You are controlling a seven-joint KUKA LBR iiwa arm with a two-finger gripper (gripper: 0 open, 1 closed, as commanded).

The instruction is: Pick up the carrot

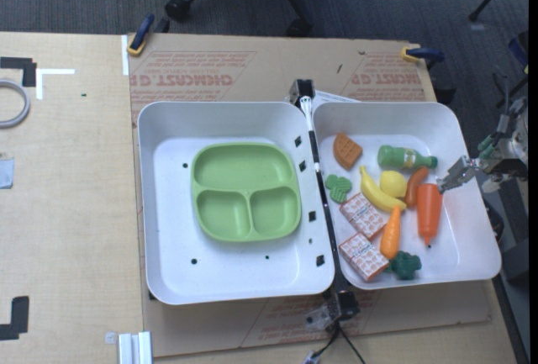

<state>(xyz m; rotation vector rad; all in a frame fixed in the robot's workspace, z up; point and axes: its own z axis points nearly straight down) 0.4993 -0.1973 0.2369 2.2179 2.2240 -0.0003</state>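
Observation:
A small orange carrot [392, 232] lies at a slant in the right bin [471, 257], between two snack boxes and a larger red-orange carrot-shaped vegetable [429, 213]. My gripper [452, 176] reaches in over the bin's right wall. It is just above and to the right of the red-orange vegetable's top end, close to it. Nothing shows held in it. A third orange piece [415, 184] lies beside the lemon.
The right bin also holds a green bottle [406, 158], a lemon [392, 182], a banana [377, 194], a brown bread piece [347, 150], a green leaf [338, 187], two printed boxes [363, 213] and broccoli [405, 265]. A green divided plate [247, 191] sits in the left bin [168, 270].

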